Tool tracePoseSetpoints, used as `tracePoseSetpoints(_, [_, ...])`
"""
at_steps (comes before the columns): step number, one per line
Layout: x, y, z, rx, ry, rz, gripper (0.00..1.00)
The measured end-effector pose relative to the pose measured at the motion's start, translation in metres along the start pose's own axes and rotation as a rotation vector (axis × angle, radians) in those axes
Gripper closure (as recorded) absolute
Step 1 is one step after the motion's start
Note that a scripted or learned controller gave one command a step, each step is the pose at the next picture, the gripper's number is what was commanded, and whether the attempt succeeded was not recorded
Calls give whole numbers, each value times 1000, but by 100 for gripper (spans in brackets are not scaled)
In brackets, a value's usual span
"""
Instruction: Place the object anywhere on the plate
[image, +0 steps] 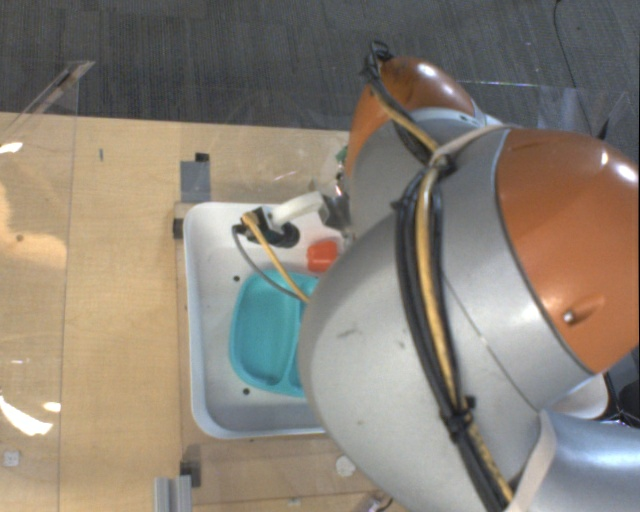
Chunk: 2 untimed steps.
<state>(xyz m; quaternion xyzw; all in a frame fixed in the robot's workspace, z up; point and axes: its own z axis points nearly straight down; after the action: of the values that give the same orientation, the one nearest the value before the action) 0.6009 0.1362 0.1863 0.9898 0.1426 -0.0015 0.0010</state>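
Gripper is down at the far end of the white bin, half buried under the big grey arm; apart or clamped, I cannot tell from here; the small orange object sits just below it, right beside the far edge of the teal plate, and seems not on it yet; looks like the pick-or-carry stage; next it needs a sure hold, a short shift over the plate, then a low release.
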Motion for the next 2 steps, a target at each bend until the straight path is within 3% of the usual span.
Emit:
tracePoseSetpoints(1, [-1, 21, 24, 1, 0, -33, 100])
tracePoseSetpoints(2, [-47, 20, -68, -1, 10, 51, 100])
